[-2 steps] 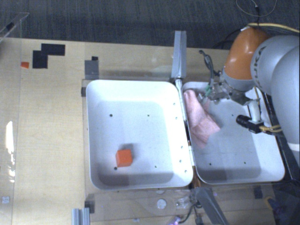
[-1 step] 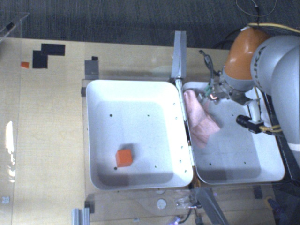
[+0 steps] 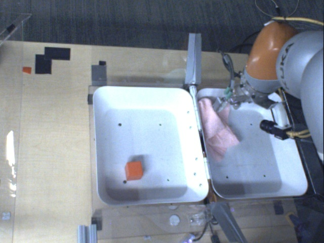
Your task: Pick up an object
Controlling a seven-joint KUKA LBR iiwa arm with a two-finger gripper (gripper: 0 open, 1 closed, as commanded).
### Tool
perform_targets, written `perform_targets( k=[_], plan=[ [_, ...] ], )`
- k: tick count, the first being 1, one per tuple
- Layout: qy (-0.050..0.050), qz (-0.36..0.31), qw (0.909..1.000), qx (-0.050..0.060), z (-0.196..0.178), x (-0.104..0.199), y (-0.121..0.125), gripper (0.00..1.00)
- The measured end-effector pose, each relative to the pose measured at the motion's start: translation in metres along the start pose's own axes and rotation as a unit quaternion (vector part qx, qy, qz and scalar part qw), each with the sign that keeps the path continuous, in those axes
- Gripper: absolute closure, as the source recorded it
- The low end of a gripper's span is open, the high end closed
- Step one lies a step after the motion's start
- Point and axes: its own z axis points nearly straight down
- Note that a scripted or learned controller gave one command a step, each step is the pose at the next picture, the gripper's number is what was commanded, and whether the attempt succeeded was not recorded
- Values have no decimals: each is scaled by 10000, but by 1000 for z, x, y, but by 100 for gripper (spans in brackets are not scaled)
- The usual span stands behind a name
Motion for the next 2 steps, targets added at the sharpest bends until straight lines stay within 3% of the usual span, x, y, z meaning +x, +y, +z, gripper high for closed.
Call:
perform_targets(
  k=[1,2],
  plan=[
    [40,-904,9959,74,29,-15,12,0],
    [-57,-1672,9859,-26,30,-9,0,0]
  ],
)
